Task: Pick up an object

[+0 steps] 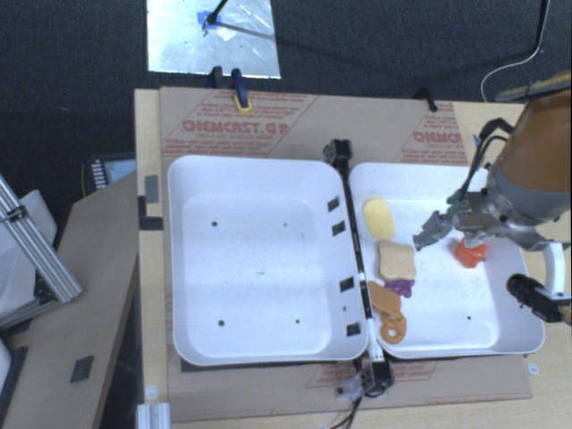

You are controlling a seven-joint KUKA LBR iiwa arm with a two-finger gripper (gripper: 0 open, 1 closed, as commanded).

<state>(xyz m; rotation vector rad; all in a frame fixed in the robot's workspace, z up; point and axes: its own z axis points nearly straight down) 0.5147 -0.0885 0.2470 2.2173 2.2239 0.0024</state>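
In the right bin (pixel 509 329) we see the objects to pick from — a yellow lemon-shaped piece (pixel 379 218) at the far left, a tan bread slice (pixel 396 260) nearer, a purple piece (pixel 399 286) under its near edge, and an orange ring-ended piece (pixel 389 314) nearest. A red-orange piece (pixel 469 254) lies to the right, just under the wrist. The gripper (pixel 431 232) hangs above the bin floor between lemon and red piece — whether its jaws are apart we cannot tell. The left bin (pixel 192 266) sits beside it on the desk (pixel 295 119).
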